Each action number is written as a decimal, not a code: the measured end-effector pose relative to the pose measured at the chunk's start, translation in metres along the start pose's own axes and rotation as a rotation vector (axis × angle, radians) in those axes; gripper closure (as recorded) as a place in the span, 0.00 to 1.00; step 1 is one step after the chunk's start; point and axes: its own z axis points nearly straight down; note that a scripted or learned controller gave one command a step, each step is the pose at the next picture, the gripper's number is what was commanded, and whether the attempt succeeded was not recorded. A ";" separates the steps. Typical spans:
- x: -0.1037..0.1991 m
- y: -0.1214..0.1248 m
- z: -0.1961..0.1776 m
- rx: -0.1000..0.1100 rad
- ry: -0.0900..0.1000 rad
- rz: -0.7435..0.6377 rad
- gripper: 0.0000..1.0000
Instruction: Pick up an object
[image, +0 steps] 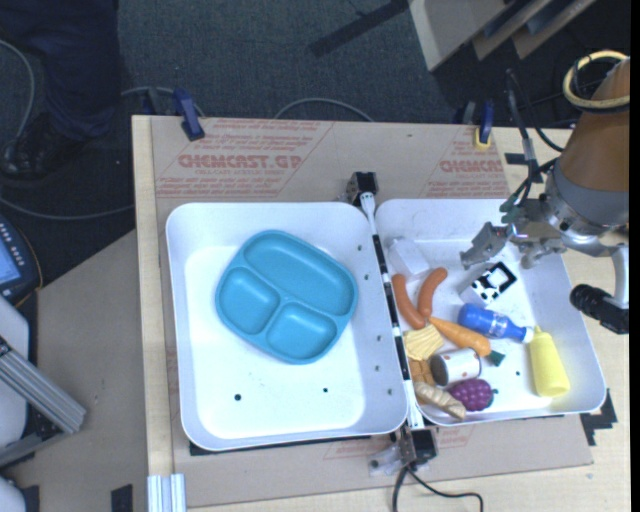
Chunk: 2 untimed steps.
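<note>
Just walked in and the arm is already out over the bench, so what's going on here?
The robot arm reaches in from the right, its gripper over the right bin, just above a small black-and-white object. Nothing shows between its fingers. The toys lie in that bin: two sausages, a blue bottle, a yellow bottle and purple grapes. The left bin holds a blue divided plate.

arm (598, 150) cut off by the right edge

both bins (200, 400) look like smooth glossy white plastic; blue tray (287, 296) is matte-ish plastic; bench (290, 160) looks like paper-covered board
</note>
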 end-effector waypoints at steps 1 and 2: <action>-0.013 -0.004 0.118 -0.022 -0.008 -0.001 0.00; 0.004 -0.067 0.142 0.002 0.001 0.001 0.00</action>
